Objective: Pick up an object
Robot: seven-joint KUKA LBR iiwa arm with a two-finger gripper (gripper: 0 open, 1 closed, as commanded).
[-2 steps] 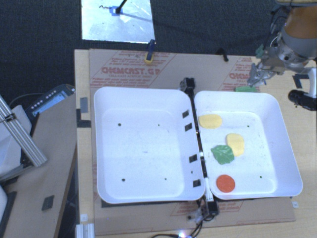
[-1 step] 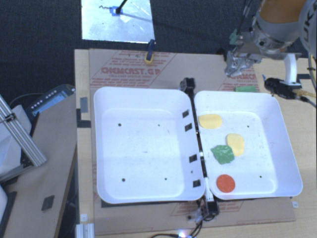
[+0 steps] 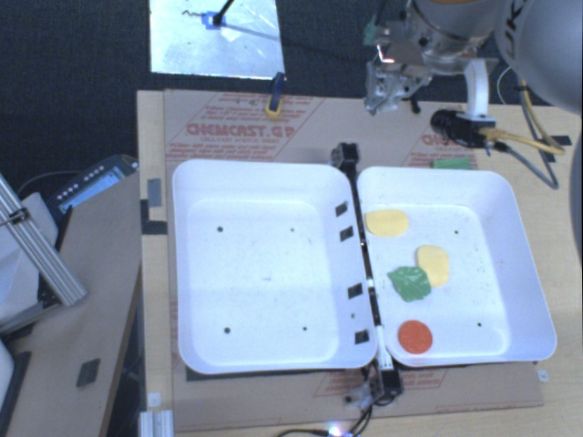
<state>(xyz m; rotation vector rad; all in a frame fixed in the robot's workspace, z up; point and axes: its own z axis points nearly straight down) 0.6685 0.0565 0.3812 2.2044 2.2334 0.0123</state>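
So going across the frame from the left: the left bin [image 3: 264, 267] has nothing I can see to grab, just bare white floor with a few dark dots. Both bins sit on the worktop [image 3: 228, 121], clipped together along the middle.

The right bin [image 3: 524, 271] is where the pickable stuff is, all bunched toward its left half. Count: four pieces total. Two yellow ones, a flat oval one [image 3: 387, 223] up top near the divider and a second yellow piece [image 3: 434, 264] lower down. One green piece [image 3: 411, 283] touching or just overlapping that second yellow one. One red-orange disc [image 3: 415, 337] at the bottom, off by itself.

The hand [image 3: 387, 94] hangs at the top of the frame, right of centre, beyond the bins' far edge and well apart from everything. Can't tell how wide it's set, it's a blurry metal cluster from this angle, and nothing is visibly in it.

If it were me I'd go for the red disc or the upper yellow oval, since each has clear space around it. The green/yellow pair looks like a bad pick, easy to nudge one while closing on the other. Everything looks flat too, so come straight down and centred.
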